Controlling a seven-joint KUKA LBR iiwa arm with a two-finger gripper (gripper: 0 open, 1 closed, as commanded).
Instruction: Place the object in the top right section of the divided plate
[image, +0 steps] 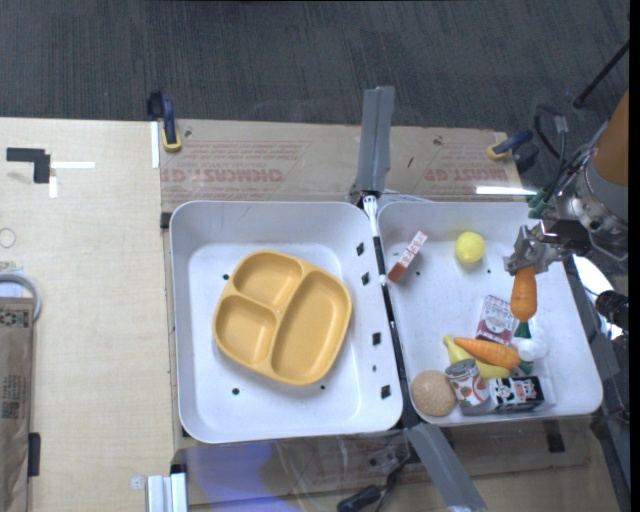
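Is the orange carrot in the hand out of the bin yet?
Not out. The carrot hangs upright between the hand's fingers, over the right bin.

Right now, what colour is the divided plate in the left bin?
The divided plate is yellow-orange, plain with no pattern, as seen in the camera view.

Over the right bin's (590, 345) right edge the gripper (524, 266) grips an orange carrot (523, 295) hanging from its fingers, while the yellow divided plate (283, 316) lies in the left bin's (195, 330) middle.
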